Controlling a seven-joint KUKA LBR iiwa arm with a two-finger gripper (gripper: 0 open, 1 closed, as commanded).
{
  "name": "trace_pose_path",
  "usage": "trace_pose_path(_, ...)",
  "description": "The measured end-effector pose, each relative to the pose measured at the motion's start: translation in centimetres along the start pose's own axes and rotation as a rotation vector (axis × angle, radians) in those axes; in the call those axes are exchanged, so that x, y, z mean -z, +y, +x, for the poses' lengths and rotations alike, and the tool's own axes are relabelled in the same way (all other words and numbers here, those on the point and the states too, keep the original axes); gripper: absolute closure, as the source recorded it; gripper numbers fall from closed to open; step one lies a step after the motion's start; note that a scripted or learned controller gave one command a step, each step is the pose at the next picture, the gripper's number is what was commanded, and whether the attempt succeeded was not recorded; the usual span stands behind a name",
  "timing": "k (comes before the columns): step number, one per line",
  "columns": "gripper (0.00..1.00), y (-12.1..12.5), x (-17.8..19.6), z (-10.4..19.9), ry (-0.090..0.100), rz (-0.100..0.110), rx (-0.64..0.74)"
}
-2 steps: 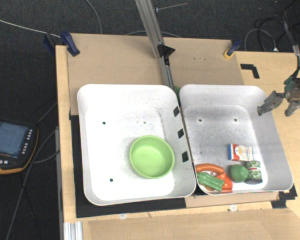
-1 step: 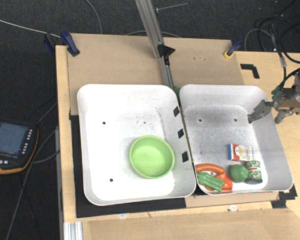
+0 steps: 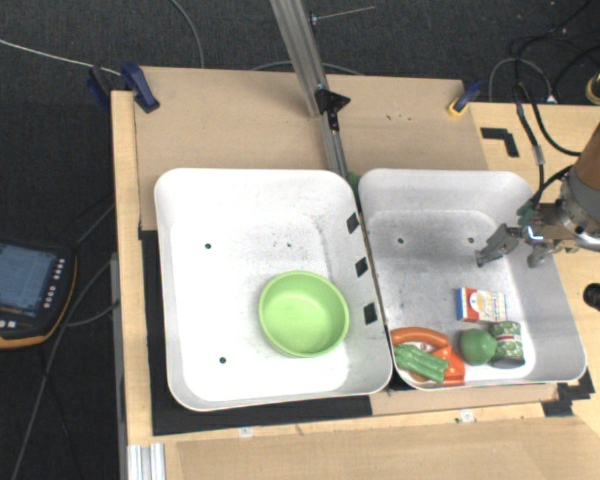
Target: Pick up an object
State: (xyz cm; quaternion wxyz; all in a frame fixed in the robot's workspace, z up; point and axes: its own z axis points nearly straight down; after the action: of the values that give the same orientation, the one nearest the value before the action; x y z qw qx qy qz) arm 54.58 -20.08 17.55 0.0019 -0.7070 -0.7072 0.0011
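My gripper [image 3: 515, 250] hangs over the right side of the right bin [image 3: 430, 203], its two fingers spread apart with nothing between them. Below it in that bin lie a small red-and-white carton [image 3: 479, 304], a green ball [image 3: 474, 346], a green-labelled can [image 3: 507, 340] and an orange-and-green toy [image 3: 424, 356] at the front edge. A light green bowl [image 3: 303, 314] sits upright in the left bin [image 3: 220, 228], toward its front right.
A metal pole [image 3: 298, 38] slants up from between the bins at the back. Blue clamps [image 3: 138, 85] hold the board's rear corners. A handheld pendant [image 3: 20, 288] lies on the floor at the left.
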Motion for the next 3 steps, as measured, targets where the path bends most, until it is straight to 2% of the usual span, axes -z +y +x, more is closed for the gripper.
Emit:
trace_pose_path(1, 0.00, -0.8, -6.0, 0.2, 0.000, 0.000, 0.000)
trace_pose_path(2, 1.00, -0.6, -4.7, 0.1, -0.001, -0.006, 0.000)
trace_pose_path(3, 1.00, -0.4, -0.4, 0.4, -0.002, -0.008, 0.000)
